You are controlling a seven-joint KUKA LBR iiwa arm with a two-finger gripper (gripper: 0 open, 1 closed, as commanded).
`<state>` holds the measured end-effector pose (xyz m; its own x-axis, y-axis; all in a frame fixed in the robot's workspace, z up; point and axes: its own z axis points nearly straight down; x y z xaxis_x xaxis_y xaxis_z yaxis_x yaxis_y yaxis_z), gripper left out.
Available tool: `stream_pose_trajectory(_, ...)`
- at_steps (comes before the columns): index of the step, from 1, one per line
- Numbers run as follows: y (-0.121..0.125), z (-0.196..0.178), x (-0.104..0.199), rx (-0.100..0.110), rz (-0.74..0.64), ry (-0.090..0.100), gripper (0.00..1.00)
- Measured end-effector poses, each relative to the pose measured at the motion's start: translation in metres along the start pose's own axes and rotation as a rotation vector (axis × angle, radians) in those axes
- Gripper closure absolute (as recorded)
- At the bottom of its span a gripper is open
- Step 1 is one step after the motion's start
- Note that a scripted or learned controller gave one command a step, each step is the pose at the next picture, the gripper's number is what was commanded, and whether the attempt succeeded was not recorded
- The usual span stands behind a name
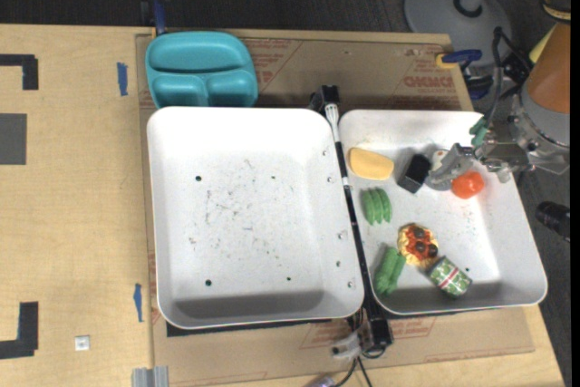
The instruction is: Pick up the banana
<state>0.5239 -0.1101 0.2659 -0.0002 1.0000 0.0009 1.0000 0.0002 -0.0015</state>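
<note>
The banana (372,163) is a short yellow piece lying at the back left of the right bin (517,240), close to the divider between the bins. My gripper (450,169) hangs low over the back of the same bin, to the right of the banana and apart from it. A red tomato (468,186) sits right beside the gripper's tip, and I cannot tell whether it touches it.
In the right bin lie a green pepper (377,204), a green pod (390,270), a pizza-like piece (417,242) and a small green and red can (449,276). The left bin (245,213) is on the left. A teal tray (201,68) sits behind it.
</note>
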Motion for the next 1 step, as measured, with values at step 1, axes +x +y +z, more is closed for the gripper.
stream_pose_trajectory(1, -0.0156, 0.0515, 0.063, 0.0, -0.145, 0.0, 0.0)
